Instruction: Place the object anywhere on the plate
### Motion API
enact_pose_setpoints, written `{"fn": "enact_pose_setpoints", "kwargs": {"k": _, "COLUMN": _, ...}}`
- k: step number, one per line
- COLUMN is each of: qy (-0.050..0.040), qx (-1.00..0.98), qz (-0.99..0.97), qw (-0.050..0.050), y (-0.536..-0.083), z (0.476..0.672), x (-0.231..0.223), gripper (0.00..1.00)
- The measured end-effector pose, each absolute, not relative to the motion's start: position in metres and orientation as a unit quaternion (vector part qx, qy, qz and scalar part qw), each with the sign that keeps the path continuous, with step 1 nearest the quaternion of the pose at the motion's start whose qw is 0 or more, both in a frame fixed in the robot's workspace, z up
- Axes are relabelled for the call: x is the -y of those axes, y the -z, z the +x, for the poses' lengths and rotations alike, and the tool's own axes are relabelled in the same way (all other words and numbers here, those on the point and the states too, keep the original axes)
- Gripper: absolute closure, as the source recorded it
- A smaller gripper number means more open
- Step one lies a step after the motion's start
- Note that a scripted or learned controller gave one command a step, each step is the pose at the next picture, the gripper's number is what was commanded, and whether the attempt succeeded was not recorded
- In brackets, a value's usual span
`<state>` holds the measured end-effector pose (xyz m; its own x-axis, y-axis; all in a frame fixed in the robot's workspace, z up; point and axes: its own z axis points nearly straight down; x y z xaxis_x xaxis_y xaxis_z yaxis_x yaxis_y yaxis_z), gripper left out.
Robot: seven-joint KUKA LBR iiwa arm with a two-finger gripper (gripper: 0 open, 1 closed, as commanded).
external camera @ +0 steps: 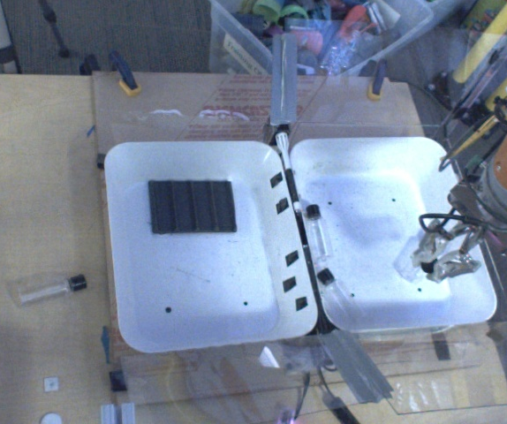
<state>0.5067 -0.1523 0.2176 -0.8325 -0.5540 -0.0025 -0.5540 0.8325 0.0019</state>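
Observation:
The plate (192, 206) is a dark, ribbed rectangle lying flat in the upper left part of the left bin (139, 312). A clear vial (316, 236) with a black cap lies along the left wall of the right bin (368, 312), close to the divider. My gripper (436, 258) hangs low over the right side of the right bin, well to the right of the vial and far from the plate. A pale, translucent patch (408, 263) sits just left of the gripper; I cannot make out what it is.
A second clear vial (46, 287) lies on the wooden bench left of the bins. Several small black tabs (291, 270) line the divider between the bins. A clear tub of colourful toys (324, 11) stands behind the bins. Cables and rods crowd the far right.

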Motion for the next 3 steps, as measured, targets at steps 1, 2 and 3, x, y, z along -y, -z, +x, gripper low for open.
{"fn": "enact_pose_setpoints", "kwargs": {"k": 1, "qy": -0.0011, "qx": -0.962, "qz": -0.273, "qw": 0.001, "y": -0.186, "z": 0.534, "x": 0.050, "gripper": 1.00}}
{"fn": "enact_pose_setpoints", "kwargs": {"k": 2, "qy": -0.0002, "qx": -1.000, "qz": -0.018, "qw": 0.004, "y": -0.293, "z": 0.608, "x": 0.036, "gripper": 1.00}}
{"fn": "enact_pose_setpoints", "kwargs": {"k": 3, "qy": -0.0008, "qx": -1.000, "qz": 0.029, "qw": 0.001, "y": -0.222, "z": 0.579, "x": -0.038, "gripper": 1.00}}
